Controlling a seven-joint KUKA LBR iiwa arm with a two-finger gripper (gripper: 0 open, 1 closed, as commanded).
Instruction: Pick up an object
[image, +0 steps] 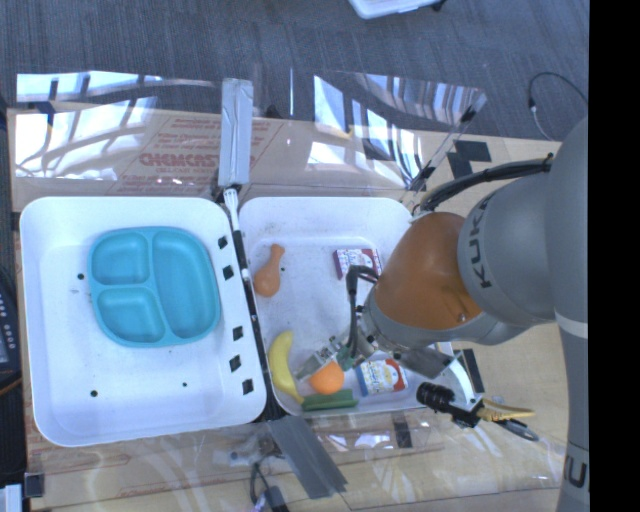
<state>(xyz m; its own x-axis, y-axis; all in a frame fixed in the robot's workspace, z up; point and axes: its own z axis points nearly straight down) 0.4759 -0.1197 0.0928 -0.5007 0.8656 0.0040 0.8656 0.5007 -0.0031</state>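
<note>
jaws just beside orange ball (327, 379)

bench: pale wooden bench top (520, 350) with red printed lettering near its far edge | on it, left: shallow white plastic bin (50, 330) | on it, right: second shallow white plastic bin (320, 215), touching the first along one side | near edge: clear glossy sheet (200, 465) over the wood

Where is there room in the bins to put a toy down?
Bare floor rings the blue tray in the left bin, and lies between the chicken leg and the small packet. It is crowded around the banana and orange.
</note>
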